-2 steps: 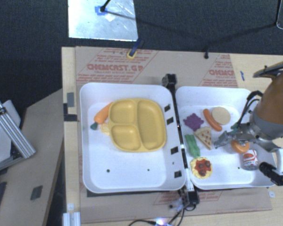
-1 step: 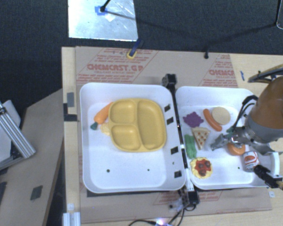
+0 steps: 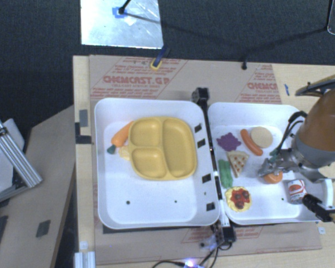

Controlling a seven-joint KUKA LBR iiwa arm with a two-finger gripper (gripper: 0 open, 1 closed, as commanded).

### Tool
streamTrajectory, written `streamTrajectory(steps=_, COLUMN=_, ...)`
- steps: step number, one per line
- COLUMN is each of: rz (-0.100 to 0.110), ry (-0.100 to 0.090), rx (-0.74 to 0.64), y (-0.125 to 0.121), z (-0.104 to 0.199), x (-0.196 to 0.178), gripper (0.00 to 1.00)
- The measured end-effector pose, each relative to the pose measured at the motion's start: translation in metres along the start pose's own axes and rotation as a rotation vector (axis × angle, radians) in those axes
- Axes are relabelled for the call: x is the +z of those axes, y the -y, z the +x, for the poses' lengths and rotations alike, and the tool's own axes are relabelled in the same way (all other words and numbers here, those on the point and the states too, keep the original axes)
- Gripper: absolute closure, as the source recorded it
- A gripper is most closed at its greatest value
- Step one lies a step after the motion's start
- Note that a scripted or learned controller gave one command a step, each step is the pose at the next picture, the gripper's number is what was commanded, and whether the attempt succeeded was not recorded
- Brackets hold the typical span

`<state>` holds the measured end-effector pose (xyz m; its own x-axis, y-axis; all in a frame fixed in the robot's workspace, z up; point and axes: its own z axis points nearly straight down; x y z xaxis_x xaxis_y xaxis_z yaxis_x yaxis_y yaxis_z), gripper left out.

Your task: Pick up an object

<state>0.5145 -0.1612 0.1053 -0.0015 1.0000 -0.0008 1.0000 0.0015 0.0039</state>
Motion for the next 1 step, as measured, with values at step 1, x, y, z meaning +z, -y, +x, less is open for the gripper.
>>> streamTrajectory(steps=1, rz=-0.002, ry=0.001, rx=-0.002, y=-0.0015, z=-0.0016, x=-0.0638, gripper=1.0)
